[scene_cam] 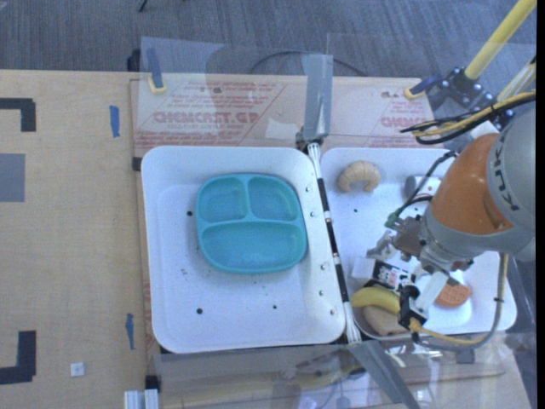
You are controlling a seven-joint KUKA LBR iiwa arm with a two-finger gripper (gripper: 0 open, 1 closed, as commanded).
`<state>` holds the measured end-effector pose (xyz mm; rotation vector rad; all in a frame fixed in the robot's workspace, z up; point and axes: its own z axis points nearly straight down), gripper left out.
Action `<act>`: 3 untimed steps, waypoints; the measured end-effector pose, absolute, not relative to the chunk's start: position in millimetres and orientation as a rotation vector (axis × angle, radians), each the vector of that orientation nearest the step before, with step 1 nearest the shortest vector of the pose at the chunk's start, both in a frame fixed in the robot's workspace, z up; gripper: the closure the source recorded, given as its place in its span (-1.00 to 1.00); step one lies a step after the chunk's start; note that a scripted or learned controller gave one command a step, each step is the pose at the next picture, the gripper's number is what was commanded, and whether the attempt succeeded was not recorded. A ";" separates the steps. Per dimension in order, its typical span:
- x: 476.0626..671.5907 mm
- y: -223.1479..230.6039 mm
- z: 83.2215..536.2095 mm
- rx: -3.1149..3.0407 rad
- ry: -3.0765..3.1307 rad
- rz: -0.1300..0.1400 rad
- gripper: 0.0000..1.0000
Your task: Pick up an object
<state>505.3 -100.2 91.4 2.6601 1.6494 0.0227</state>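
Observation:
My gripper (400, 271) hangs low over the right bin (502, 313), below the arm's orange band (468, 190). It sits just above a small black and white packet (388, 276). A yellow banana (375, 297) lies right below it at the bin's front left, with a tan rounded piece (381, 319) under the banana. An orange-red piece (454, 295) lies to the gripper's right. A tan croissant (359, 175) rests at the bin's back left, well apart from the gripper. Nothing is seen held.
The left bin (170, 313) holds a teal divided plate (251, 222). A small grey item (411, 183) lies beside the croissant. Yellow and black cables (460, 118) run behind the right bin. Wooden bench (68, 228) lies to the left.

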 end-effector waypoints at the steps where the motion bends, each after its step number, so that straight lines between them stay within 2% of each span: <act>1: 486.2 -96.1 91.4 2.679 1.615 0.023 -1.00; 2: 485.5 -99.2 101.3 2.679 1.606 0.018 1.00; 3: 557.7 -119.6 91.5 2.613 1.721 0.016 1.00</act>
